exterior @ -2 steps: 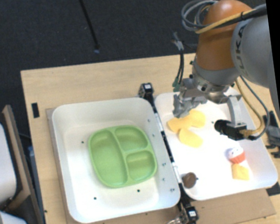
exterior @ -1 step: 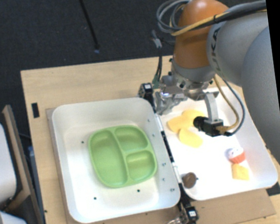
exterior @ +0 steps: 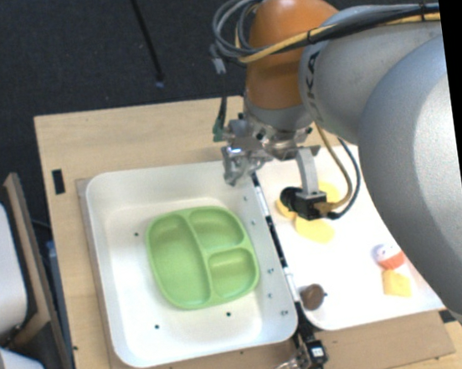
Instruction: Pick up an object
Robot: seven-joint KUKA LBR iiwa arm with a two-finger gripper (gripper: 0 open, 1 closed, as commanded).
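Note:
My gripper hangs under the orange wrist band, over the far end of the rim between the two bins. Nothing shows in its grasp. A flat yellow piece lies in the right bin, a little to the right of the gripper and nearer the front. A small brown object rests near the right bin's front left corner. An orange and white object and a yellow block lie further right, partly beside the arm's grey body.
A green divided plate fills the middle of the left bin. The big grey arm covers the right bin's far and right parts. Bare wooden bench surrounds the bins.

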